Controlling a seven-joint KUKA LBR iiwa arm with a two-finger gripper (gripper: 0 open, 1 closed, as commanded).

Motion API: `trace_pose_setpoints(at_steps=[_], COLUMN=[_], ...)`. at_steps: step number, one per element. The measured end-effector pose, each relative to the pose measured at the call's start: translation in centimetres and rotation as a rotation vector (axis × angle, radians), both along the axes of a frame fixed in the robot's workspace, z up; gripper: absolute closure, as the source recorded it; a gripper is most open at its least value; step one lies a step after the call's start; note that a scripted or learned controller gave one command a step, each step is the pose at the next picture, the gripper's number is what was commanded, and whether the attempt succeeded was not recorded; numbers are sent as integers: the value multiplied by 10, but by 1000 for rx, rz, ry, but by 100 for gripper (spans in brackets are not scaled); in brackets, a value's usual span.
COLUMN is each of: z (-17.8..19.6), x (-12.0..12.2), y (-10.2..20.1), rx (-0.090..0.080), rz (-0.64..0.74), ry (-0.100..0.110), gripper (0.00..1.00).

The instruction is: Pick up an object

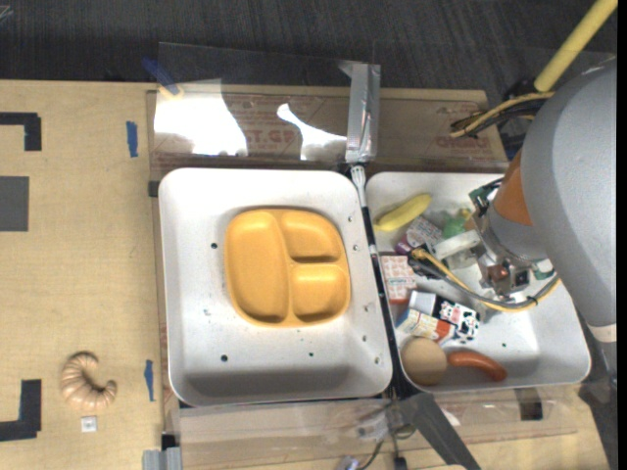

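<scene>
Where the pincer [487, 274] dips among glossy clutter — grip state I cannot tell — a smooth yellow divided tray [287, 265] lies apart.

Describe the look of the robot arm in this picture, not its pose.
The arm is a thick, rounded body of smooth grey casing. An orange band sits above the wrist. Below it the gripper end is a dark metal cluster, with yellow and black cables looping around it.

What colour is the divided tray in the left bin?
Yellow-orange tray, clearest in the camera view.
</scene>
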State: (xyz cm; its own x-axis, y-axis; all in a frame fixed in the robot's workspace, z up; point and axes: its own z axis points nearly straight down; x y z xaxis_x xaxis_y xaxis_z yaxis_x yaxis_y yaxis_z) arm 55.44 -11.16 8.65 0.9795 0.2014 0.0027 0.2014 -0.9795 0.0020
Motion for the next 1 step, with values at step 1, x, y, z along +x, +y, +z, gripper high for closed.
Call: trace_pose_setpoints(at_steps=[1], z=[100], x=[-7], y=[61], rx=[5], rz=[6], ry=[-1], gripper=[0])
